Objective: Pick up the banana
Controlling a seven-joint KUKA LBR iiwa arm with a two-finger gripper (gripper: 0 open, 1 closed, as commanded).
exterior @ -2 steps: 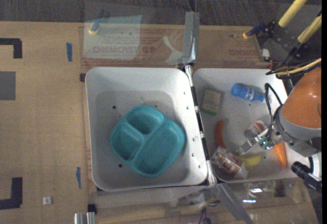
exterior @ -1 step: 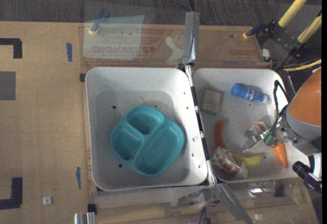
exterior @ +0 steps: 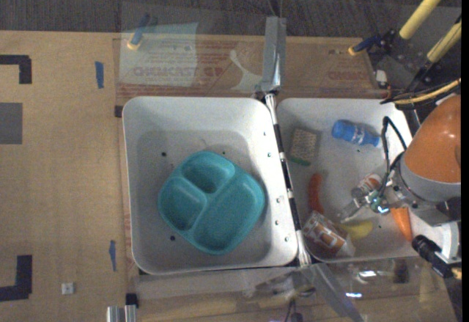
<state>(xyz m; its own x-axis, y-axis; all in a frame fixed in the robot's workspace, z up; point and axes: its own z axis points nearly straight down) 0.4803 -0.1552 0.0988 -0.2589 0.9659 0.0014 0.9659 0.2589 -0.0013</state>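
The pale yellow banana (exterior: 358, 228) lies near the front of the right-hand shallow white bin (exterior: 331, 116), between a clear crumpled packet (exterior: 327, 233) and an orange carrot-shaped piece (exterior: 401, 221). The metal two-finger gripper (exterior: 364, 196) hangs just above it; how it is set cannot be told. A teal divided plate (exterior: 212, 201) sits in the left bin (exterior: 146, 130).

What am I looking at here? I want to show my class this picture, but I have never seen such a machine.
One camera looks down at a slant on a bench with two shallow white bins. The grey arm with an orange band is a robot reaching in from the right. Its end effector hangs low in the right bin, just above the yellow banana it should pick up. Nearby lie a blue bottle, a red-orange piece, a carrot and a clear packet. The left bin holds a teal divided plate.
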